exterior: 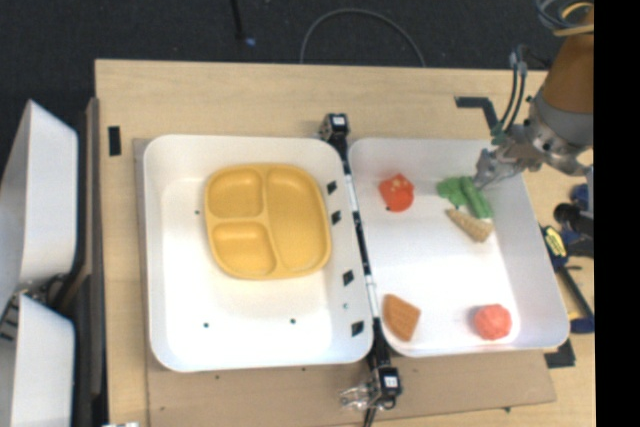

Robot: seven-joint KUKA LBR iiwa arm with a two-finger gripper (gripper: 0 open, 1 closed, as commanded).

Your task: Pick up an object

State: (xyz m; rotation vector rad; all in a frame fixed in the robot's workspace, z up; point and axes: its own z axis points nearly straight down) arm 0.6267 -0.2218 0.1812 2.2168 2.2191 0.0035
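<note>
Pale wooden bench (250, 95), two shallow white bins. Left bin (170, 335): yellow three-compartment plastic plate (268, 220). Right bin (530, 305): green leafy toy (466, 194) touching a tan wedge (470, 224), red tomato-like piece (397, 193), orange slice (401, 317), pink ball (491, 321). Gripper (492, 165) just above the green toy; grip state cannot be told.

Gripper (497, 165) over right bin (530, 315), at green object (466, 194); yellow divided plate (267, 220) in left bin (180, 315).
</note>
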